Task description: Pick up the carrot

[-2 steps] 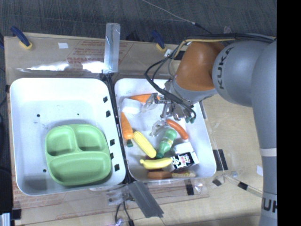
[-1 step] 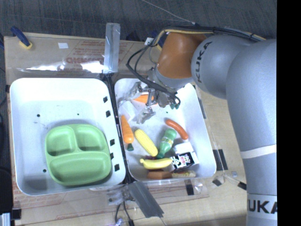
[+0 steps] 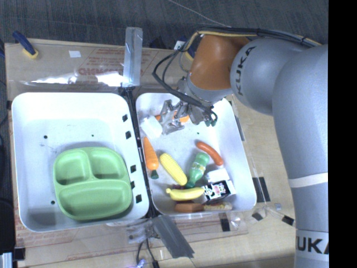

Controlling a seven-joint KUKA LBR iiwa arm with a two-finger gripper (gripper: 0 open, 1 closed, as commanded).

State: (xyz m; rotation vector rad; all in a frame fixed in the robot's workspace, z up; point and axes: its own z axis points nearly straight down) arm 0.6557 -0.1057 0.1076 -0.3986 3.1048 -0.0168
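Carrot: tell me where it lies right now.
In the camera view the carrot lies in the right bin, along its left wall, just left of the corn cob and below the end effector.

High fixed camera, slanted downward, both bins point(image 3: 72, 102) framed

Left bin point(image 3: 22, 149): divided plate point(image 3: 92, 182) toward 6 o'clock. Right bin point(image 3: 240, 149): carrot point(image 3: 150, 156) at 9 o'clock edge, corn point(image 3: 173, 168) beside it, banana point(image 3: 186, 194) at 6, gripper point(image 3: 172, 119) at 12.
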